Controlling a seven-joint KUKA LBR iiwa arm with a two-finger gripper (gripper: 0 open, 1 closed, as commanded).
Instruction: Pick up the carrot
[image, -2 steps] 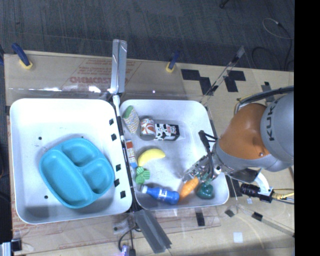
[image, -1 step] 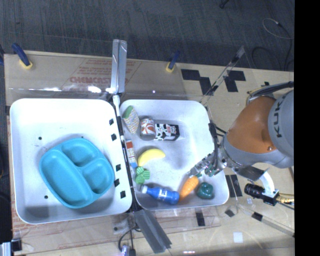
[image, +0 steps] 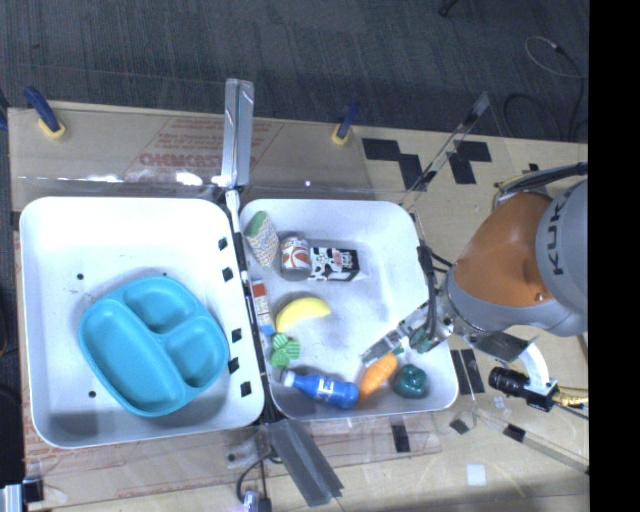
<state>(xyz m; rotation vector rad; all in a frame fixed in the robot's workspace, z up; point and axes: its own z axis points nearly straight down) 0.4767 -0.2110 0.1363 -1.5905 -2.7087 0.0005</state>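
I see the carrot (image: 378, 374) at the near edge of the right bin (image: 330, 214), between a blue bottle (image: 322, 388) and a dark green toy (image: 409, 380). The gripper (image: 392, 345) hangs just above it; jaw state I cannot tell.

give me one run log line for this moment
target: carrot in right bin | gripper just above carrot | grasp: not confirmed | neighbours: blue bottle, teal object

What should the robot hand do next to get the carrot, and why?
Probably dip a little lower, straight onto the carrot. The gripper sits just above its upper end in the right bin, and a blue bottle and a teal thing crowd it on both sides.
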